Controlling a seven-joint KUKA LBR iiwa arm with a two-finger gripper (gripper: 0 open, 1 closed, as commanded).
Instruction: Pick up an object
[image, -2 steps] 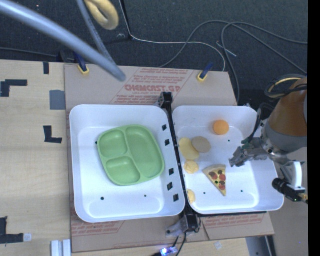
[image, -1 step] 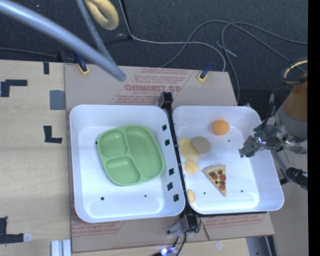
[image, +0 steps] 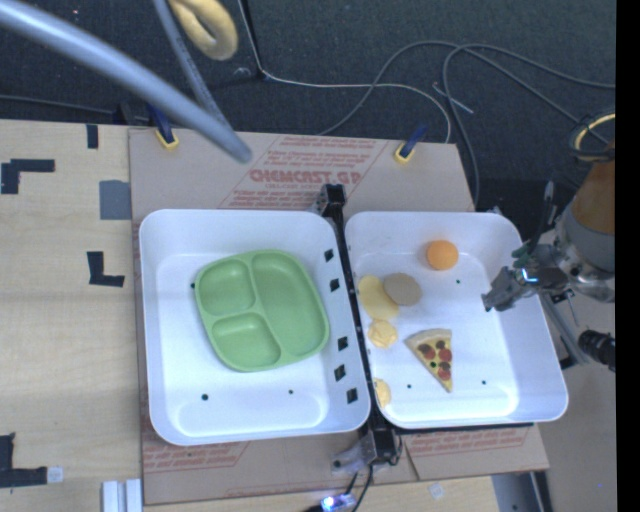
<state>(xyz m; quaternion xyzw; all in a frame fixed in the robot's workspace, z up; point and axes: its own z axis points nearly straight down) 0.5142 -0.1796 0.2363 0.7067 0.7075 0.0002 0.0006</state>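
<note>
Two white bins sit side by side, and we'll go big to small. Left bin (image: 170, 400) has the green divided plate (image: 262, 310) lying flat in it, well clear of everything that matters here. Right bin (image: 520, 395) has the small stuff: a pizza slice (image: 433, 356), a grey-brown round piece (image: 402, 289), a couple of pale yellow pieces (image: 374, 296) hugging the divider, and the orange ball (image: 441, 254).

The gripper (image: 503, 291) hangs at the right bin's 3 o'clock rim, arm coming in from the right. Can't tell whether it's apart or together at this resolution, but we see nothing in it.

So the key relation: every candidate lies toward 9 o'clock from the tool. The orange ball is nearest, up around 10 o'clock from the gripper, standing alone. The pizza slice is at about 8 o'clock, its long axis running from about 11 to 5, point toward the bin's near edge. We'd guess the ball is the easier reach, though round things roll.
</note>
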